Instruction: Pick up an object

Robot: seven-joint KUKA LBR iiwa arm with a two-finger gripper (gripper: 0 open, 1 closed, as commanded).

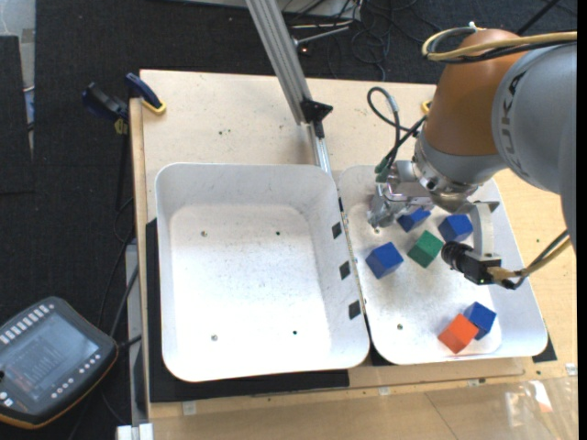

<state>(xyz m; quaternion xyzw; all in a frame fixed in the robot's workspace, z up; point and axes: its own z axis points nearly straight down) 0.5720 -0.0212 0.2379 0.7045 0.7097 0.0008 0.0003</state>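
Note:
My gripper point(389, 209) hangs low over the back left part of the right bin point(404, 337), under the orange wrist band. A blue block point(415, 217) lies right beside it, partly covered by the gripper body. More blocks are spread through this bin: a blue block point(384, 259) just in front of the gripper, a green block point(425, 248), another blue block point(456, 227) further right, and an orange block point(458, 334) touching a blue block point(480, 319) near the front right corner.
The left bin point(183, 246) stands beside the right one, and their rims meet in the middle. A slanted metal pole point(280, 44) rises behind the bins. Black cable parts point(472, 266) hang over the right bin. A teach pendant point(46, 360) lies at the lower left.

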